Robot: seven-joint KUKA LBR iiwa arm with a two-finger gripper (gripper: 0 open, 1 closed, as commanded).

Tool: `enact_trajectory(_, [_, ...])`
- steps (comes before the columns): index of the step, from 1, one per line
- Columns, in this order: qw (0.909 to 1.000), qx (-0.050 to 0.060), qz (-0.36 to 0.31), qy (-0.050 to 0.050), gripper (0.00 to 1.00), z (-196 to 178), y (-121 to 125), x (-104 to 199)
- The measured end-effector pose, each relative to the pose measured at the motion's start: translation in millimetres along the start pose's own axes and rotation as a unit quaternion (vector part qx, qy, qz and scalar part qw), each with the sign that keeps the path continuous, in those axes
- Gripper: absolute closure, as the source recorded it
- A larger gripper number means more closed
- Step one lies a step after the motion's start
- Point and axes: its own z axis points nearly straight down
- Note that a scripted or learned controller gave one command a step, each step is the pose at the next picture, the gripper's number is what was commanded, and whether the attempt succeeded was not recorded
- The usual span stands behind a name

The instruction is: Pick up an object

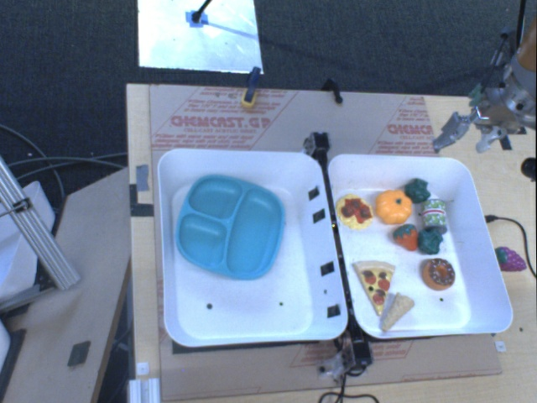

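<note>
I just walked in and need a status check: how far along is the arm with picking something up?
Nothing looks done yet. The grey two-finger gripper hangs beyond the right white bin's far rim, jaws spread, nothing between them. The toy foods, such as the round orange pumpkin and the pizza slice, lie in that bin. Approach, grasp and lift remain.

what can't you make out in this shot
- Arm: cut off by the camera view's right edge.
- Gripper: too small and blurred to tell how it stands.
- Purple toy outside the right bin: too small to identify.
- Green toys: shapes unclear.
</note>
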Motion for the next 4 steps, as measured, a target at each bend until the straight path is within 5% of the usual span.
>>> enact_trajectory(1, [1.0, 0.006, -0.001, 0.002, 0.0, 133.9, -23.8, 31.7])
enact_trajectory(2, [1.0, -0.001, -0.002, 0.0, 0.0, 142.0, 5.0, 55.0])
enact_trajectory(3, [0.9999, -0.009, 0.004, -0.003, 0.0, 177.8, -40.8, 66.8])
enact_trajectory(4, [1.0, -0.009, 0.002, -0.004, 1.0, 166.9, -39.6, 66.8])
